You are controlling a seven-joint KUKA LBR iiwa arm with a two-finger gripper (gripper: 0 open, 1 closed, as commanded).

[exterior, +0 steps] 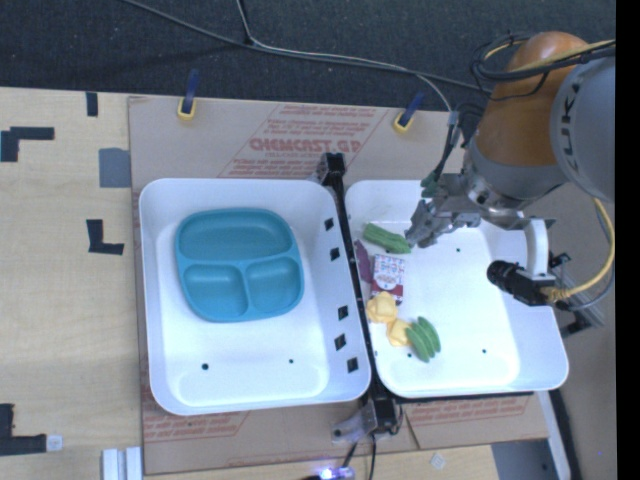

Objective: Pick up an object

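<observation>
Reaching in from the right, the arm brings its gripper [428,230] low over the far left part of the right bin [500,368], and its tip is just beside the right end of a long green piece [385,237] that lies there at a slant. I think this green piece is the thing it wants, because the tool points directly at it. I cannot say if the tool is wide, narrow or already closed on something; from this slanted view the tip is dark and too small to read, and I do not see the piece lifted. Near to it lies a small red and white packet [389,272], and nearer to me a yellow toy [385,310] and a second green piece [424,338], these two touching or almost touching. All four lie close to the left wall of this bin, so the wall and the dark divider [345,268] between the bins give little room on that side, and the packet could be pushed when the tool closes. The left bin [170,368] holds a blue divided plate [240,264], well apart from the work.
</observation>
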